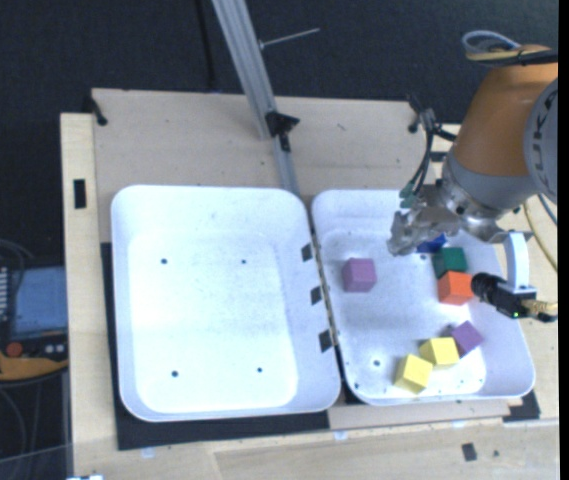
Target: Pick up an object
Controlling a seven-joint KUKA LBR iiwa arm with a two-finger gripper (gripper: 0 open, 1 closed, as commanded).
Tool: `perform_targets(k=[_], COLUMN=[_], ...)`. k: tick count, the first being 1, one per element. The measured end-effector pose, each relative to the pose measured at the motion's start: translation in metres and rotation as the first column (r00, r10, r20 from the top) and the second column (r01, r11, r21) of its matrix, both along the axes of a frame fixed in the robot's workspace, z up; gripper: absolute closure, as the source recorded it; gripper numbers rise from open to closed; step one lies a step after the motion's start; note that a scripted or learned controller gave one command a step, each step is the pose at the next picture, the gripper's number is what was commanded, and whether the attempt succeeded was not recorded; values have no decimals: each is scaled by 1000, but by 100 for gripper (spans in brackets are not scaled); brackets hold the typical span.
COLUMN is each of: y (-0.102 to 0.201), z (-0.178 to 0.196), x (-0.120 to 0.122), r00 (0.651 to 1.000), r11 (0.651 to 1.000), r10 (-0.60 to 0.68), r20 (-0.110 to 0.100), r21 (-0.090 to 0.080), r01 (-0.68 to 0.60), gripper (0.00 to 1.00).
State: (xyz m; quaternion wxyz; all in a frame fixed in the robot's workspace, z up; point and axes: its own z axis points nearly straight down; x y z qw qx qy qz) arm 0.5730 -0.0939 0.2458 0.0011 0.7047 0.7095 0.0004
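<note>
Holding six blocks — right bin [364, 208], left bin [129, 268] beside

two white bins [214, 298] of smooth, faintly glossy plastic; matt blocks, foam-like, such as the purple cube [359, 274]; pale bare wood bench [174, 138]; ribbed metal rail [249, 53], dull sheen.

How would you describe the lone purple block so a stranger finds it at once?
Look in the right bin. Near its left wall, apart from the cluster of blocks along the right side, sits the purple cube. Nothing touches it, unlike the smaller purple block beside a yellow one.
</note>
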Motion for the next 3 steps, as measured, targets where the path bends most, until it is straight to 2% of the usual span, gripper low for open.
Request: perform_targets(k=[2, 3], y=[97, 155], z=[-21, -22], x=[32, 52], r00=[1000, 1000], r11=[1000, 1000], r10=[0, 1], r20=[-1, 0], r21=[1, 2], r01=[0, -1], gripper=[100, 100])
